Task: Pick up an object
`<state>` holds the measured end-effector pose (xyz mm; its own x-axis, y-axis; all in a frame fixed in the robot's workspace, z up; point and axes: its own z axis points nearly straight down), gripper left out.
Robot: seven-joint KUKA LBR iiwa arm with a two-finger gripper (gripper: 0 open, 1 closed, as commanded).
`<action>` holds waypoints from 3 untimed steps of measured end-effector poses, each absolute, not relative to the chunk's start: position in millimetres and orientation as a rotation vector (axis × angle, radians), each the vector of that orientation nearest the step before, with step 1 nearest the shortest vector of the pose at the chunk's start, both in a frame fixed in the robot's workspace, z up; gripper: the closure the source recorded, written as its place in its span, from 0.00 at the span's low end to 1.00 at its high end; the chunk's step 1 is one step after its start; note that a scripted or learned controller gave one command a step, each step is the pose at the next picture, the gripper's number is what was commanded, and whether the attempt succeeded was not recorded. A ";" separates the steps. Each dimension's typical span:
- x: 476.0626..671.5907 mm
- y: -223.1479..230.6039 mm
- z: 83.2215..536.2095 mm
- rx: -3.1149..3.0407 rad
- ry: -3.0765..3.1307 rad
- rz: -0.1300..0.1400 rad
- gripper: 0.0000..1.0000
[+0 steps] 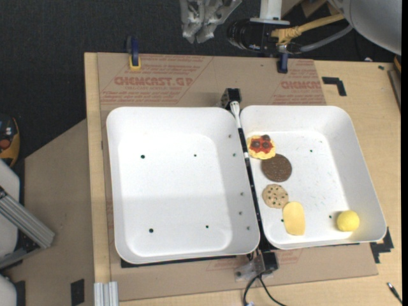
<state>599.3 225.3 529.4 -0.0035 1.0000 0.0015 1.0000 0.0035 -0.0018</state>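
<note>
Cookies (275, 182) and the other toy foods sit along your right bin's (357, 152) left side, yellow ball (348, 220) near-right. Your gripper (203, 19) hangs far back, jaws spread, nothing in them.

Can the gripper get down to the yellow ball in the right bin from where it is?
Probably yes. The yellow ball lies alone near the right bin's front corner, apart from the other items; the gripper hangs beyond the bins.

Two blue clamps (133, 51) pin a brown board (95, 139) at its far edge. A black cable (255, 291) trails off the board's near edge, and a metal rail (22, 218) lies left of the board.
</note>
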 end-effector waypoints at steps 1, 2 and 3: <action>542.8 224.5 382.6 -2.213 -2.217 0.027 1.00; 525.5 224.6 493.3 -2.222 -2.227 -0.020 1.00; 490.7 224.2 374.3 -2.217 -2.217 0.021 1.00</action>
